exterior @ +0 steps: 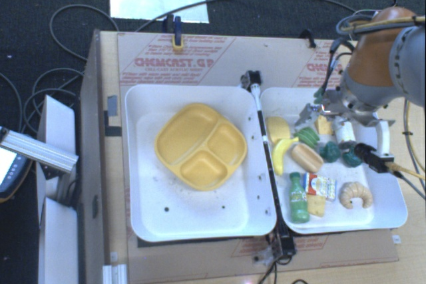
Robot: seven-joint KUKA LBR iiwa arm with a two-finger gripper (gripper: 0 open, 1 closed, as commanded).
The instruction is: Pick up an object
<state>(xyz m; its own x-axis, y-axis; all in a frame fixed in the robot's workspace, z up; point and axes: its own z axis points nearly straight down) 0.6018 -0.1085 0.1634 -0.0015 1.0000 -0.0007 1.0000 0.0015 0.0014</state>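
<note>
My gripper (311, 114) hangs low over the back of the right bin (393, 209), just above a green pepper (307, 137) and beside a small yellow block (324, 125). Nothing shows between its fingers. Under and in front of it lie a yellow lemon-like piece (278, 126), a banana (282, 153), a hot dog bun (307, 157), two teal pieces (331, 151), a green bottle (299, 197), a small carton (320, 184), a cheese wedge (317, 207) and a croissant (355, 195).
The left bin (150, 209) holds a yellow divided plate (201, 145). A black divider rail (264, 149) runs between the bins. Cardboard (200, 60) lies behind them, with cables on the dark floor at the left.
</note>
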